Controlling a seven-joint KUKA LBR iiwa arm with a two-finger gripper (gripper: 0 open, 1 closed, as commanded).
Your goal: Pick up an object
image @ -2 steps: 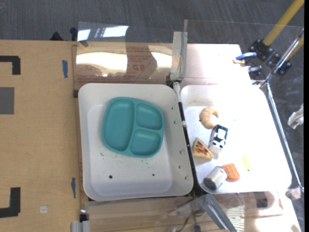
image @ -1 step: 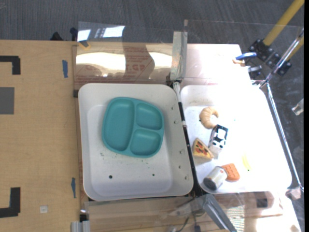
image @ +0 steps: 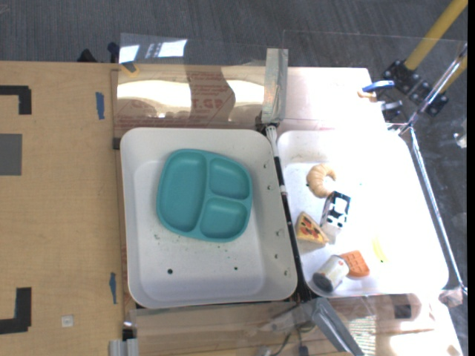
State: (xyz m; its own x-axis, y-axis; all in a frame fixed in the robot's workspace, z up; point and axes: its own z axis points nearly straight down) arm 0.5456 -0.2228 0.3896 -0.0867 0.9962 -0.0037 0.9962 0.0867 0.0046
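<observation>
Nothing is lifted yet: the tan toy croissant point(image: 321, 179), yellow pizza-slice toy point(image: 312, 228) and white plastic cylinder point(image: 330, 273) lie in the frame-right shallow white bin point(image: 415, 199), so your whole pick remains; the claw's state cannot be told.

Slanting yellow rod point(image: 445, 22), black clamp fittings point(image: 412, 87) below it, unclear whether robot or fixture

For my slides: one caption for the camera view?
Teal three-compartment plastic plate in left white bin; croissant, pizza slice and small toys in right bin.

Divided plate point(image: 204, 195) in left bin point(image: 141, 273), croissant point(image: 321, 178) and pizza slice point(image: 311, 229) in right bin point(image: 415, 221)
</observation>
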